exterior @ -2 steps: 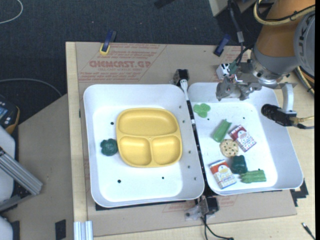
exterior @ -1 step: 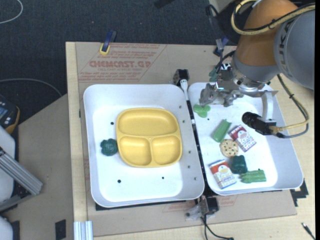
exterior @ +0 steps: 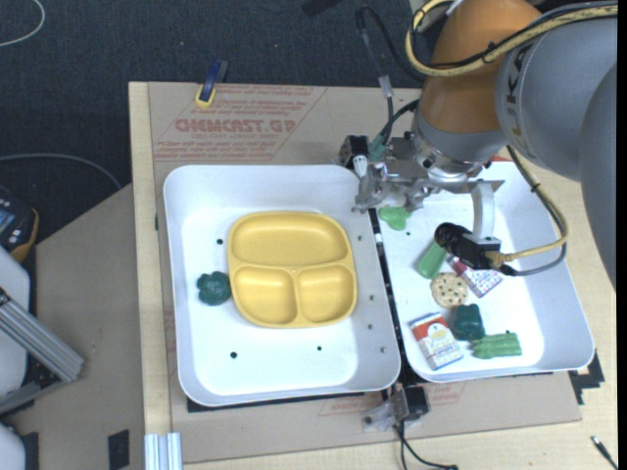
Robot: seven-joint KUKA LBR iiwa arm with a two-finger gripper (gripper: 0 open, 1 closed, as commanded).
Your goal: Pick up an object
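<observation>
"CHEMCAST" (red print), brown board [exterior: 294, 116], rest illegible

**Objects available for picking, in two bins**

Left bin [exterior: 186, 262]: a yellow three-compartment plate [exterior: 292, 265] lies flat at the centre, and a dark green lump [exterior: 213, 287] sits just beside its left edge.

Right bin [exterior: 558, 302]: a pale green piece [exterior: 395, 217] lies in the far left corner directly beneath the tool [exterior: 387, 196], possibly touching it. Nearer the camera, clustered along the bin's left side, lie a tilted green block [exterior: 431, 258], a round speckled cookie [exterior: 449, 289], a red-and-white packet [exterior: 482, 280], a teal block [exterior: 467, 322], a small carton [exterior: 435, 340] and a long green piece [exterior: 497, 345].
</observation>
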